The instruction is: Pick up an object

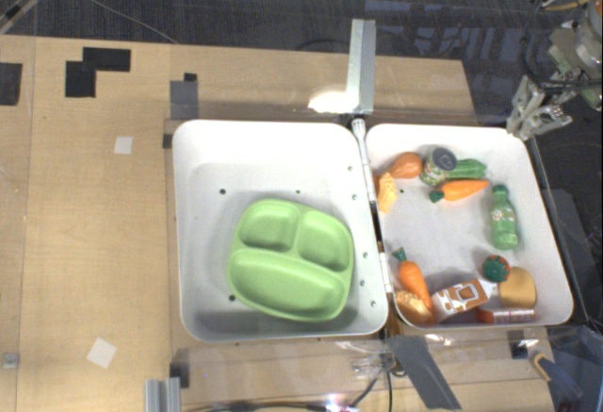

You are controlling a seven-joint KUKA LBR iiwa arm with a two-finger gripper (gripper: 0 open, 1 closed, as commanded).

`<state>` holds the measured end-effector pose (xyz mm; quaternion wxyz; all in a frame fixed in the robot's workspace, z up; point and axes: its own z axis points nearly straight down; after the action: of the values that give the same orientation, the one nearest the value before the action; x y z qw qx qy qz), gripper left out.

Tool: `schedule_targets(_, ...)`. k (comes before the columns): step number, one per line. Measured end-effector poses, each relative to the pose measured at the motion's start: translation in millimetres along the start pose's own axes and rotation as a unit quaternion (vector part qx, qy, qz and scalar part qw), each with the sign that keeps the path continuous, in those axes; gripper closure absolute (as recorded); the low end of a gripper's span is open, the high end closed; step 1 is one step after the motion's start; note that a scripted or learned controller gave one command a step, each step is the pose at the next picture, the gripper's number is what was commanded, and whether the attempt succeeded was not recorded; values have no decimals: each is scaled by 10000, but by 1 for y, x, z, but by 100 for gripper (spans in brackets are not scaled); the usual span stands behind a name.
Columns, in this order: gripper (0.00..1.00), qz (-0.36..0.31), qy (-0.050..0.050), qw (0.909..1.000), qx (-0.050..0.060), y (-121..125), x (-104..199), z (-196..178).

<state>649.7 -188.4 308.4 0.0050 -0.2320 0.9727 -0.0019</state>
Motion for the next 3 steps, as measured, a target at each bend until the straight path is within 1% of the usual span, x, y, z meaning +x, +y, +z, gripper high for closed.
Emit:
schedule_targets(1,100,-19,-64,10000,32,1,-4,-15)
schedule_targets(2,100,1523,-16,9883,-2,37,-43,-51)
schedule_targets(3,100,1806,29,9835,-30,83,-31,37)
